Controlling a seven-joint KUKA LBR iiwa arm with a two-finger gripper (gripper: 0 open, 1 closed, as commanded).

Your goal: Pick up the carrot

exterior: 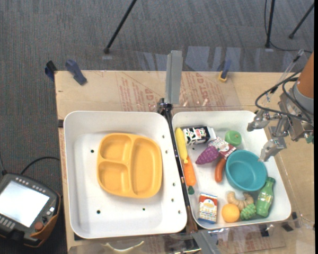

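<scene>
The carrot (pixel 189 174) is a small orange piece lying lengthwise against the left wall of the right bin (pixel 284 192), just below a yellow corn cob (pixel 180 142). My gripper (pixel 263 137) hangs over the right bin's upper right part, above the teal bowl (pixel 246 170) and well to the right of the carrot. Its two fingers (pixel 255 124) stand apart, open, with nothing between them.
The right bin also holds a milk carton (pixel 195 135), a purple grape bunch (pixel 208 154), a red sausage (pixel 219 170), a green bottle (pixel 265 197), an orange (pixel 230 212) and a small box (pixel 208 207). A yellow divided plate (pixel 130 164) lies in the left bin (pixel 79 136).
</scene>
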